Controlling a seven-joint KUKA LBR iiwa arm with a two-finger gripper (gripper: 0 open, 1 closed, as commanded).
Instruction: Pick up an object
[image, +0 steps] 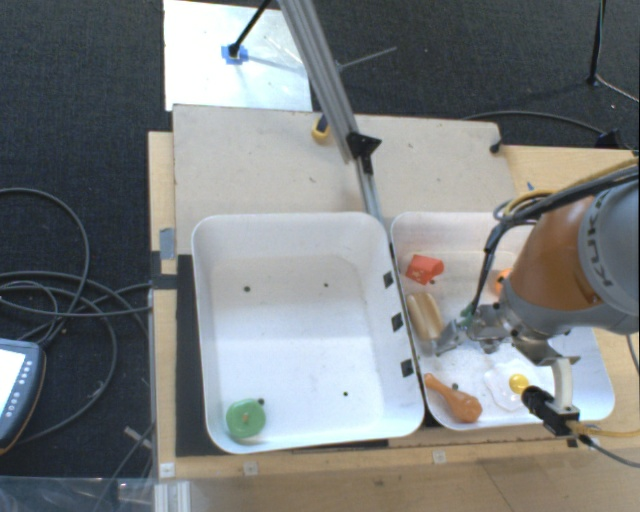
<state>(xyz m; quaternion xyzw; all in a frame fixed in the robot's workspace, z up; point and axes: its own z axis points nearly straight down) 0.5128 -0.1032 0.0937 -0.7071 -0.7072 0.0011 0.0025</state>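
**Orange-banded arm low in right bin, grip unclear**

You've got two white bins: left bin (290, 250) and right bin (450, 228). Left bin holds one green round object (245, 418) at its lower left corner. Right bin holds four things you can count: one red block (425, 267), one tan cylinder (425, 314), one orange carrot-shaped toy (453, 397), one small yellow piece (518, 383). Gripper (450, 338) sits beside the tan cylinder; whether it grips anything, you cannot tell. Arm (570, 265) hides the right bin's right side.
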